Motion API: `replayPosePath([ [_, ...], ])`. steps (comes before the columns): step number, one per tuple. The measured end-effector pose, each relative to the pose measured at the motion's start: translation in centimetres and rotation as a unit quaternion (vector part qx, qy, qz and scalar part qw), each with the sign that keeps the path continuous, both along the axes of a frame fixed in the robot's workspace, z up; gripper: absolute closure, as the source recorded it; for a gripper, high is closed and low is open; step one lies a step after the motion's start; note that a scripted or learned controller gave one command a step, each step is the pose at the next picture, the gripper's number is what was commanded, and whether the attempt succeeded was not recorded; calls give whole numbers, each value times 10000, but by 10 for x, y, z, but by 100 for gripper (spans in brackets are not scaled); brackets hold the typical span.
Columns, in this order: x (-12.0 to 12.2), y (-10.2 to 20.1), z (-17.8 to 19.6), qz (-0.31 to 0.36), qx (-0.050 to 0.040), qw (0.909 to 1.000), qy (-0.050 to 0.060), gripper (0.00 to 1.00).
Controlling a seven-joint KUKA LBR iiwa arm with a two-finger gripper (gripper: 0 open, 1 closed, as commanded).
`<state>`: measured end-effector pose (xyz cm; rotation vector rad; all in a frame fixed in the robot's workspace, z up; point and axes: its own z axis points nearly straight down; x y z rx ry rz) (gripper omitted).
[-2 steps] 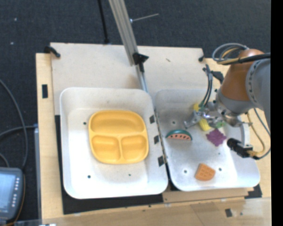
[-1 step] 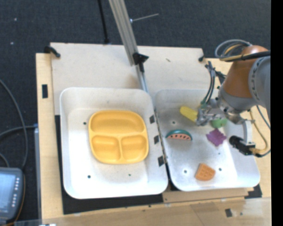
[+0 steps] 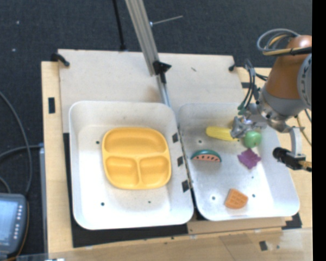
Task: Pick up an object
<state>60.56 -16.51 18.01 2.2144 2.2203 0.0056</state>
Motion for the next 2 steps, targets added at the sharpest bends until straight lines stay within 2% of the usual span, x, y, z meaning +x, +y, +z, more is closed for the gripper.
replayPosePath([
  [1, 5, 2, 64, 4, -5, 10000, -10, 100],
  [2, 6, 1, 75, 14, 2, 10000, 19, 100],
])
